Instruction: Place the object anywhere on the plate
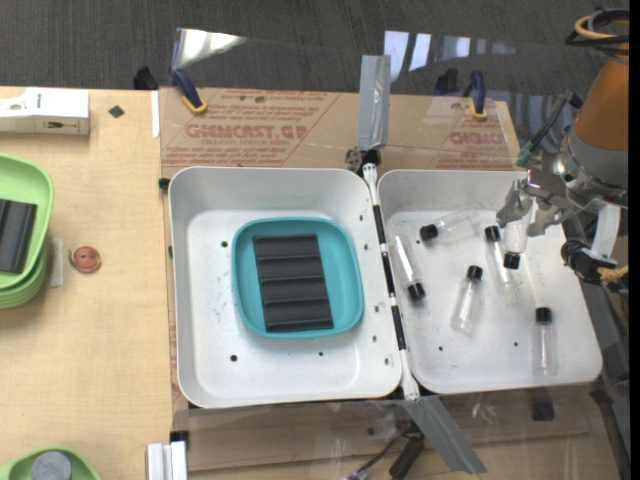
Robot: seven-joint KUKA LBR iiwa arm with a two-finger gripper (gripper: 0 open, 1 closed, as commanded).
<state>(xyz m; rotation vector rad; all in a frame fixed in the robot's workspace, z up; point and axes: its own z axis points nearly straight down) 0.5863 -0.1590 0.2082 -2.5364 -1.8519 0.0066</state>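
My pincer [515, 230] hangs low in the right bin [580, 368], over a capped vial [511, 250], because the loose vials lie there. Whether it grips one, I cannot tell. The teal plate [348, 278] waits in the left bin [200, 368].

The arm [605, 118] is cut off by the right edge, so only its orange band and wrist show, and the gripper [515, 230] is too small and cluttered to tell how its fingers stand. At the left edge a green tray [25, 233] is cropped, and the dark block [14, 234] in it shows only in part. A grey-lidded green container [45, 465] is cut by the bottom edge.
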